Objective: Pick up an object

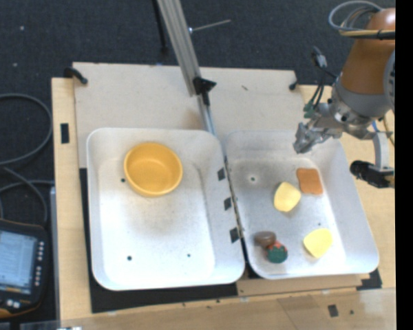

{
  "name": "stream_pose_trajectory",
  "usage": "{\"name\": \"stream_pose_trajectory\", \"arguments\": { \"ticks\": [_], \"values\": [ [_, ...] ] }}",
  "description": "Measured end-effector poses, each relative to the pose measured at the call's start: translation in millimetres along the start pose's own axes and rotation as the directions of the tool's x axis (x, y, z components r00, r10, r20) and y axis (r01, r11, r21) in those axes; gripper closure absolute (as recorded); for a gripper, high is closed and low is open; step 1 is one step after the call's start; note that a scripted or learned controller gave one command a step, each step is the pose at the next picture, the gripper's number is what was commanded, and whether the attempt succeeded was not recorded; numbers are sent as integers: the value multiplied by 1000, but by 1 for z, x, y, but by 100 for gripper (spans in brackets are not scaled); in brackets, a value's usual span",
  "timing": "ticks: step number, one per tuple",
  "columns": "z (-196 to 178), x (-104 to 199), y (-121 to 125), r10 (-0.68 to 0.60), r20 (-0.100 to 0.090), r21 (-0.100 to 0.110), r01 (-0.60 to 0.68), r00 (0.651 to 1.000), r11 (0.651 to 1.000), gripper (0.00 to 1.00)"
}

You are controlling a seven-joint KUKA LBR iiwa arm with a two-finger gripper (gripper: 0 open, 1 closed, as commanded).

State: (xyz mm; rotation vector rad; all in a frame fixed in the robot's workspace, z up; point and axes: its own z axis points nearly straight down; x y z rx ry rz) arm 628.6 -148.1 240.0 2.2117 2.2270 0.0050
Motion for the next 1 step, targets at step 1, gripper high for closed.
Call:
{"name": "stream_pose_trajectory", "arguments": {
  "ticks": [1],
  "values": [
    [-9, 53, -2, 0, -1, 2, 0, 1000, 1000, 100]
  ]
}}
